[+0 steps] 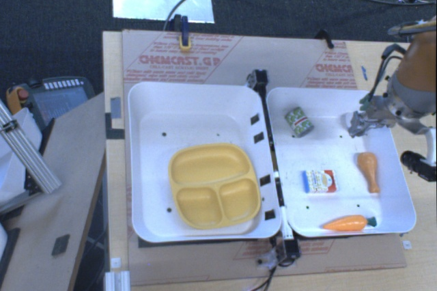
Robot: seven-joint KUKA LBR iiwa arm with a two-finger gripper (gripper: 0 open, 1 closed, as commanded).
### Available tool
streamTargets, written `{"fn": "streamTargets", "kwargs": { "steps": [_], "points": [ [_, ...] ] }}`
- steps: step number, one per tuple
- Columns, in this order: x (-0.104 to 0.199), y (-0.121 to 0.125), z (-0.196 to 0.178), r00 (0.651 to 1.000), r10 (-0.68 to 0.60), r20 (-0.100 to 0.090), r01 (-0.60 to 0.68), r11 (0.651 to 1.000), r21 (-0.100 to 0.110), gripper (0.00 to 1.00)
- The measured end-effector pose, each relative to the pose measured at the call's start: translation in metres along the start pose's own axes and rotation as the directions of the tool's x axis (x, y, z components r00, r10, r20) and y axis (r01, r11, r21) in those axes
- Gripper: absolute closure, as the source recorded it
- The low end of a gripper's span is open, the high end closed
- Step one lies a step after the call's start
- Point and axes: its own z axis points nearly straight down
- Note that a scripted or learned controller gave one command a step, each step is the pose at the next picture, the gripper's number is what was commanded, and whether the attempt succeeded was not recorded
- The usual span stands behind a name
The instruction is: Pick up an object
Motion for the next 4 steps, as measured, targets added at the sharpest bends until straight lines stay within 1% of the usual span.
{"fn": "streamTargets", "kwargs": {
  "steps": [1, 2, 4],
  "points": [
    [-0.005, 0.011, -0.052, 1.0, 0.0, 0.001, 0.0, 1.0, -0.002, 1.0],
    [-0.005, 0.012, -0.078, 1.0, 0.0, 0.0, 0.0, 1.0, 0.001, 1.0],
    [0.086, 0.034, -0.087, 1.0, -0.005, -0.002, 0.005, 1.0, 0.003, 1.0]
  ]
}}
